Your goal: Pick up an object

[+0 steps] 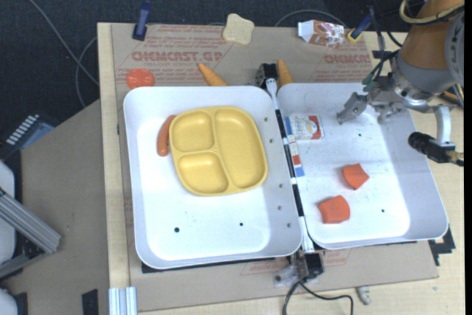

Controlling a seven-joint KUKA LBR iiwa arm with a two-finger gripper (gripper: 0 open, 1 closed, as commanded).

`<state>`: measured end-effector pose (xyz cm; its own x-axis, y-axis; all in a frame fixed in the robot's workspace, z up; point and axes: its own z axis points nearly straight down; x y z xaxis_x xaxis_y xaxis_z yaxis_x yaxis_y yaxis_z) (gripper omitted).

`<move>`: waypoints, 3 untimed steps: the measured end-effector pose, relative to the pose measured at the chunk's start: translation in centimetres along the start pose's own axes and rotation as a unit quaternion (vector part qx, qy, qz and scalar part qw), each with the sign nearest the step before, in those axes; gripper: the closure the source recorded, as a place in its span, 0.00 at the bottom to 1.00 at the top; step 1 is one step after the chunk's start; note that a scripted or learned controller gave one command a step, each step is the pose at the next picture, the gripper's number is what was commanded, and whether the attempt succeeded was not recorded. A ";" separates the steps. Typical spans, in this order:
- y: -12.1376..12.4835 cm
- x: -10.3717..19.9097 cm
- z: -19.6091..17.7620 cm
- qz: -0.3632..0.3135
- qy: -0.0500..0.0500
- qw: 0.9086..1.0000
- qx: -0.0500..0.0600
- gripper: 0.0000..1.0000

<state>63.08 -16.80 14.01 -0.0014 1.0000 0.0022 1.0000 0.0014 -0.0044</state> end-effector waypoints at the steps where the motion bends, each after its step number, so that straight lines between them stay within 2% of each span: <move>1: -6.8 1.9 1.1 0.001 -0.001 1.000 -0.001 0.00; 2: -8.9 1.0 5.7 0.001 -0.001 1.000 -0.001 0.00; 3: -8.8 1.0 4.6 0.001 -0.001 1.000 -0.003 1.00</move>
<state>54.28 -15.81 9.44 0.0008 1.0000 0.0000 1.0000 -0.0008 0.0009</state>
